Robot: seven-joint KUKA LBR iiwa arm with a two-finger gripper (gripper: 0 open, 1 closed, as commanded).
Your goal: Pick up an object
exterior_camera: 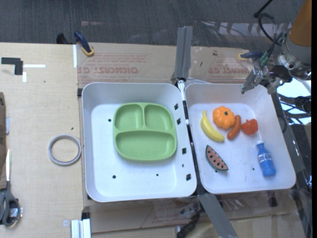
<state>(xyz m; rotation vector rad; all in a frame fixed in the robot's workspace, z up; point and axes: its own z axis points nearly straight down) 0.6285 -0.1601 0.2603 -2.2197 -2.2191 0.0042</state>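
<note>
In the right bin (277, 182) lie a yellow banana (211, 127), an orange pumpkin (224, 116), a reddish sausage (234, 127), a red pepper (250, 126), a watermelon slice (216, 158) and a blue bottle (266, 159). My gripper (258, 79) hangs over the bin's far right corner, well above and behind the toys. Its fingers look spread, with nothing between them.
The left bin (94, 172) holds a green divided plate (145, 131). A roll of tape (65, 149) and scissors (9, 202) lie on the bench at left. A blue clamp (84, 42) sits at the back. Cables hang near the arm at right.
</note>
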